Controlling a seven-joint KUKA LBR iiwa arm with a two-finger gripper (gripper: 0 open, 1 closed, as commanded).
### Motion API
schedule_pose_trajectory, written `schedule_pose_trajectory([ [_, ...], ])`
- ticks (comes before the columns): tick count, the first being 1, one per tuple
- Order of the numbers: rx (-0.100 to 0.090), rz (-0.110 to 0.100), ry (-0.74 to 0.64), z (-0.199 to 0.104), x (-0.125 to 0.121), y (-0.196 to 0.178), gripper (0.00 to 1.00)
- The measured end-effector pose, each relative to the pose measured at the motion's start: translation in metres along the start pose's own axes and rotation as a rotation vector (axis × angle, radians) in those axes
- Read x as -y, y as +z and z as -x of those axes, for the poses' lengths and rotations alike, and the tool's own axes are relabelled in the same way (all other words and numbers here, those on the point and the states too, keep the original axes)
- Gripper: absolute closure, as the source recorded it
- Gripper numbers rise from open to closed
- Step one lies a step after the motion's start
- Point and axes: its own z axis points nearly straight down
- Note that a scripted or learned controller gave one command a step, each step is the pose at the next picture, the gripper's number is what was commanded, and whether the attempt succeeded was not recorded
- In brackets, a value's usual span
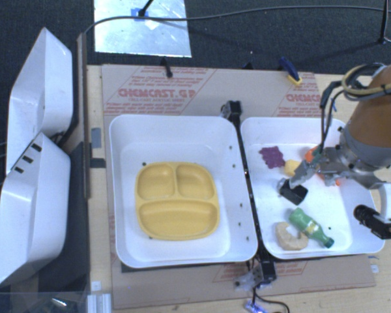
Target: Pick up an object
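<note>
From where I'm standing the gripper [293, 191] sits low in the right bin [267, 237], can't tell if it's grabbing anything; green bottle [310, 227] lies just below it touching a tan bagel [290, 236]; purple grapes [272, 155] further up; yellow tray [176, 199] in left bin [127, 240].

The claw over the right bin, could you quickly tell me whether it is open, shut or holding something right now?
Claw: cannot be told from this view; it sits low in the right bin, just above the green bottle.
</note>
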Motion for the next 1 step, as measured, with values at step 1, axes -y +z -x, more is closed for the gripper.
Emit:
schedule_pose_trajectory([
  [1,0.000,0.001,0.015,0.0027,0.0018,-0.0113,0.00],
])
